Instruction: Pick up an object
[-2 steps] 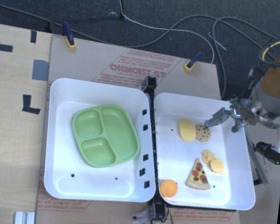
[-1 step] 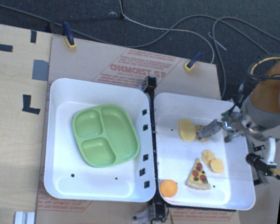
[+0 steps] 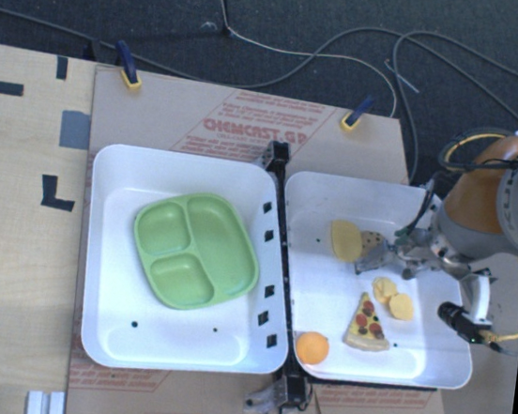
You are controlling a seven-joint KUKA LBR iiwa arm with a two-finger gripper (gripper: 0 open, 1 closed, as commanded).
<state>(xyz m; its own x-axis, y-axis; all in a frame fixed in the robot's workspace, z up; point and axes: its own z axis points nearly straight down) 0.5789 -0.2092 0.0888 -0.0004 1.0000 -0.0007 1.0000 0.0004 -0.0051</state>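
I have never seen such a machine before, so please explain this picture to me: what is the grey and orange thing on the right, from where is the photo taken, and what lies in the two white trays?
The photo comes from one camera fixed above the bench, looking down at a slant. The grey and orange thing is a robot arm reaching in from the right. Its gripper is low in the right bin, close beside a yellow cheese piece. I cannot tell whether it holds anything. That bin also has a toy pizza slice, two small yellow pieces and an orange ball. The left bin holds a green divided plate.
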